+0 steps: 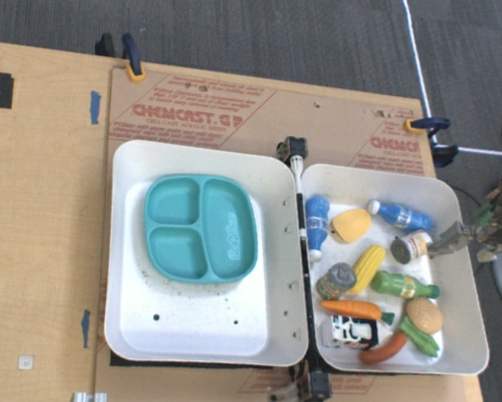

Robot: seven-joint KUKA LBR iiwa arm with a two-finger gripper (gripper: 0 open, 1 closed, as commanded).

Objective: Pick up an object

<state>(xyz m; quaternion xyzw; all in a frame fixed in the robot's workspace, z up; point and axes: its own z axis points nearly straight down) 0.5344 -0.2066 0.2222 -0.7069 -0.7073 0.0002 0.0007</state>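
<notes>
At right edge of frame, mid-height: gripper (460,236) seen reaching over right rim of right bin (470,293); finger state could not be told from this view.
Nearest item to gripper: small can-like object (410,247), just left of gripper tip; contact could not be judged.
Right bin, upper part: blue bottle (400,214) lying flat; second blue bottle (316,221) against left wall; yellow rounded piece (352,224) between them.
Right bin, middle: corn cob (368,266) tilted; grey lump (340,279) just beside it; green bottle (403,284) lying flat.
Right bin, lower part: carrot (356,309) above black-and-white item (351,331); bun-like piece (423,315) near green vegetable (421,340); red sausage (385,348) at bottom.
Left bin (123,253), centre frame: held teal divided plate (201,228), three compartments, upright.
Under both bins: cardboard sheet (189,112) with red print, clamped at upper corners.
</notes>
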